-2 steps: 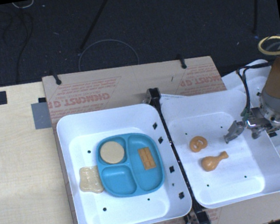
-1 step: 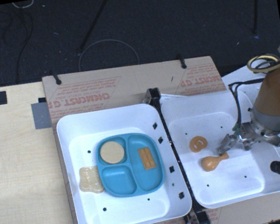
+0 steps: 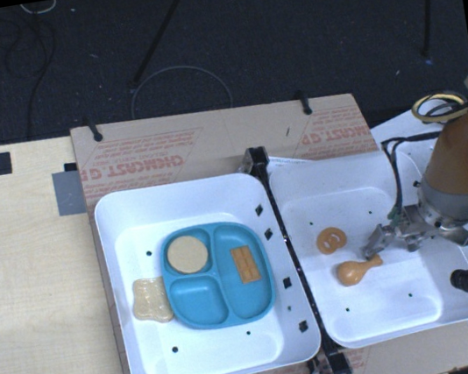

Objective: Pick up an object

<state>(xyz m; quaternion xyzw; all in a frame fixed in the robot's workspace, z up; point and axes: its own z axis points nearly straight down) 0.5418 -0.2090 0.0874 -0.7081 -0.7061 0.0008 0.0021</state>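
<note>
We see a tan drumstick-shaped piece (image 3: 358, 270) in the right bin (image 3: 364, 328), just left of the gripper (image 3: 383, 241); we cannot tell its grip. Beyond lies a pretzel-like ring (image 3: 332, 240).

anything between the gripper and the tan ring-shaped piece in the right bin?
Nothing. In the camera view, only bare white floor of the right bin separates the gripper from the tan ring-shaped piece; the tan drumstick-shaped piece lies just below that stretch.
</note>
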